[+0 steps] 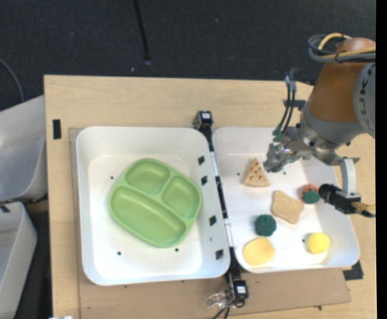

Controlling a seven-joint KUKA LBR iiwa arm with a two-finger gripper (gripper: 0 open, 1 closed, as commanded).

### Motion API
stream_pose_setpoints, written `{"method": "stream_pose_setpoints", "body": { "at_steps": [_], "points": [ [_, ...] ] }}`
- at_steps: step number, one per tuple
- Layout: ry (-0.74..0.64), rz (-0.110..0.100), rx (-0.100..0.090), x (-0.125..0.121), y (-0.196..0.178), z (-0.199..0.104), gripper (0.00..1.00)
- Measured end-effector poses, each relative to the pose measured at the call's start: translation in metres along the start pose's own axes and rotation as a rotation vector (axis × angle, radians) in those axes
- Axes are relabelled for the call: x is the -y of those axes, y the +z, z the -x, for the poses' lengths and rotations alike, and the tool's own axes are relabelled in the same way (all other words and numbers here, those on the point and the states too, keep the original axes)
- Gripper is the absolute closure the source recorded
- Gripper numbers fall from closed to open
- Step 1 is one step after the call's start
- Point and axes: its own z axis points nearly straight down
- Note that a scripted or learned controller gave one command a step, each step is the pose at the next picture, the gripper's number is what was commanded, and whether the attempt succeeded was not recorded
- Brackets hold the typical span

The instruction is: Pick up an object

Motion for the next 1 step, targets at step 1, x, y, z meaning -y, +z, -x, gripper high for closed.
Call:
{"method": "stream_pose_setpoints", "body": {
  "at_steps": [1],
  "points": [
    [-0.002, -0.005, -0.003, -0.0195, 0.0056, -0.0522, 1.00]
  ]
}}
